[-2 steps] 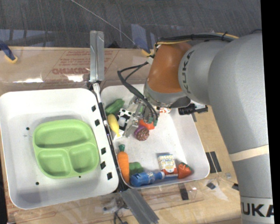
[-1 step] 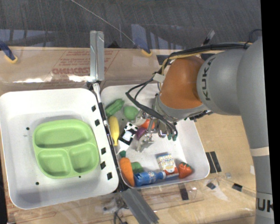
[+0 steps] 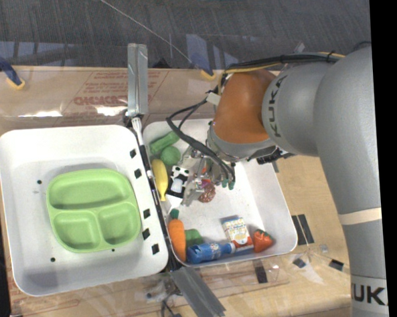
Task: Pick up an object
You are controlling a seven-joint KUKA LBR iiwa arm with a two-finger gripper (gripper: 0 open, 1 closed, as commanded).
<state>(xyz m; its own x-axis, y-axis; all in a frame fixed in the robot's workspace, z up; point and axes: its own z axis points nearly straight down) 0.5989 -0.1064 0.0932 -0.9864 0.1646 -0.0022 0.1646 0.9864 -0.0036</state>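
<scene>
Candidate pick: small red-and-silver item (image 3: 206, 193) near the middle of the right bin (image 3: 276, 203), directly under the gripper (image 3: 209, 176). Looks like a crumpled wrapper or small toy, too blurred to name. Gripper low over it, fingertips reaching down among the clutter; no way to tell whether fingers are spread or pinched, nothing clearly seen between them, so no grasp to claim.

Just left of that item: black-and-white toy (image 3: 180, 176), then yellow banana (image 3: 160, 177) lying along the bin's left wall, green piece (image 3: 164, 148) above it near the back corner. All crowded toward the left wall, probably because loose items slide and pile there; leaves little room for fingers on that side.

Along the front wall, well apart from the gripper: carrot (image 3: 178, 236), blue bottle (image 3: 209, 251) lying on its side, small carton (image 3: 236, 230), red piece (image 3: 262, 240). Those sit more open, easier targets by judgement.

Arm (image 3: 303, 108) comes in from the right, wrist bent over the bin's back half, hiding part of the floor there.

Left bin (image 3: 13, 199) holds only a green divided tray (image 3: 93, 209), flat and centred, untouched, far from the tool
</scene>
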